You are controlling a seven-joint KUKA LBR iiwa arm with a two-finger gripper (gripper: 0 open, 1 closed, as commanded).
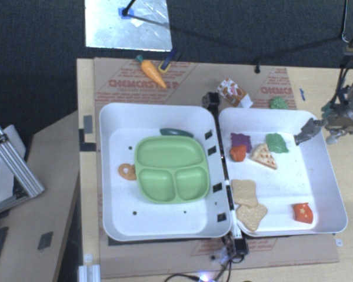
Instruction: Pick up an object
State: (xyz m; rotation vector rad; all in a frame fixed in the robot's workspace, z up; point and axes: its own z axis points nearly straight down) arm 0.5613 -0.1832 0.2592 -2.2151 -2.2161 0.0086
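The right bin [323, 175] holds several toy foods: a purple piece [241, 140], a red tomato [238, 153], a pizza slice [263, 156], a green leafy piece [276, 143], two bread slices [247, 203] and a red-orange piece [303, 212]. My gripper [317, 129] hangs at the bin's upper right edge, to the right of the green piece and apart from it. One dark finger [305, 132] points down-left toward the bin. Nothing shows between the fingers.
The left bin [115, 157] holds a green divided plate [172, 168], a small pretzel [127, 171] and a dark green item [176, 133] behind the plate. On the cardboard behind lie a carrot [153, 73], a wrapped snack [232, 92] and a green blob [277, 103].
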